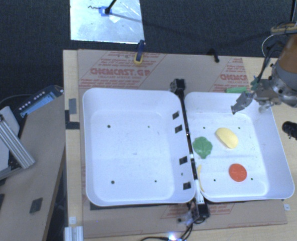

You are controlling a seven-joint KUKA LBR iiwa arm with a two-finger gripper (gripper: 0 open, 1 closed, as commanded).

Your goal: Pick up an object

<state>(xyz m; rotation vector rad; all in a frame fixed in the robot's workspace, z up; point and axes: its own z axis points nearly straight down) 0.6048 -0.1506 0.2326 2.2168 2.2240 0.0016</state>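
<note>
From the camera view, looking down at a slant, two shallow white bins sit side by side on the tabletop (pixel 73 185); the left bin (pixel 133 99) carries nothing to pick, while the right bin (pixel 274 149) holds three small things. A yellow object (pixel 227 137) lies near the middle of that bin, a green object (pixel 202 146) sits just beside the divider to its left, and an orange-red round object (pixel 237 172) rests nearer the front, apart from the other two. A thin pale sliver shows at the divider below the green piece — too small to tell what it is. The arm (pixel 293 59) comes in from the right, and the gripper (pixel 241 103) hangs over the far edge of the right bin, well apart from all three things and holding nothing; whether it is open or closed I cannot tell, since the tip is small and blurred. As a judgement, any of the three looks light and small, probably smooth moulded plastic or foam, so weight is no worry but slipping is. The yellow piece seems the best candidate — it is rounded, lies in the open with room on both sides, and is nearest the tip; a hold across its narrower width should seat best. The green one, close to the divider, leaves little clearance on that side, and the flat red disc may offer too low a profile.
</note>
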